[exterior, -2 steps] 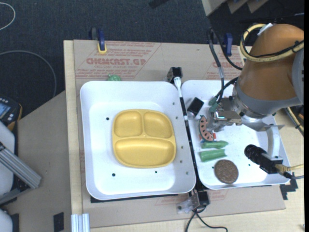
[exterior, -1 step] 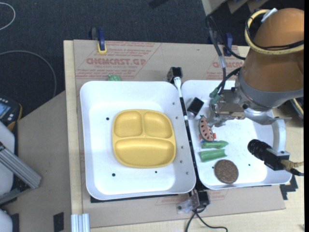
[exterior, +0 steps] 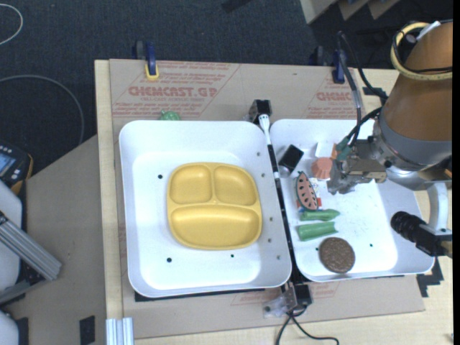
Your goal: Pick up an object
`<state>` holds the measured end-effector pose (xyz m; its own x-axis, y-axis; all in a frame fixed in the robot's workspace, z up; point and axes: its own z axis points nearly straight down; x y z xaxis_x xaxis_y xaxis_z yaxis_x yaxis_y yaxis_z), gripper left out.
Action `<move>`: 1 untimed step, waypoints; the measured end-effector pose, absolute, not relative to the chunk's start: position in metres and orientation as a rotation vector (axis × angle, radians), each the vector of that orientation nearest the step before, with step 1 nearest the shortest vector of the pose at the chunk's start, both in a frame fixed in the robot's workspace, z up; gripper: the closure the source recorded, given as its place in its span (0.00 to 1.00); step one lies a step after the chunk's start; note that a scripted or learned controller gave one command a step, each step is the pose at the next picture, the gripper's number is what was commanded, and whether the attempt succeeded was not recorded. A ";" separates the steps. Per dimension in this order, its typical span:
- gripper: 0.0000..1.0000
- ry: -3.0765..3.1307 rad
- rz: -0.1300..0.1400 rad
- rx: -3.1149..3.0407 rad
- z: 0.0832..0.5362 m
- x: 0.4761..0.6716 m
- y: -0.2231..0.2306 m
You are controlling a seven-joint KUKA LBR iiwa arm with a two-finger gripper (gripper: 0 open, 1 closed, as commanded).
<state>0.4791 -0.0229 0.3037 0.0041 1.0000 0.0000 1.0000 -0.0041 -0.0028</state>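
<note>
brown disc [exterior: 336, 254] nearest, pincer [exterior: 343, 180] above right bin [exterior: 374, 243] beside watermelon slice [exterior: 307, 190], opening unclear

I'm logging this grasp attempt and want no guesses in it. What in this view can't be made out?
- The gripper over the right white bin: the arm's own bulk hides whether it grips anything.
- The pinkish-orange piece beside it: partly covered, shape unclear.
- The small green object behind the left white bin: mostly hidden by its rim.
</note>
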 end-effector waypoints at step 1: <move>1.00 -2.224 -0.004 -2.224 0.320 0.480 -0.025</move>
<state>0.4797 -0.0245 0.3202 -0.0001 1.0000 -0.0009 1.0000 0.0001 0.0042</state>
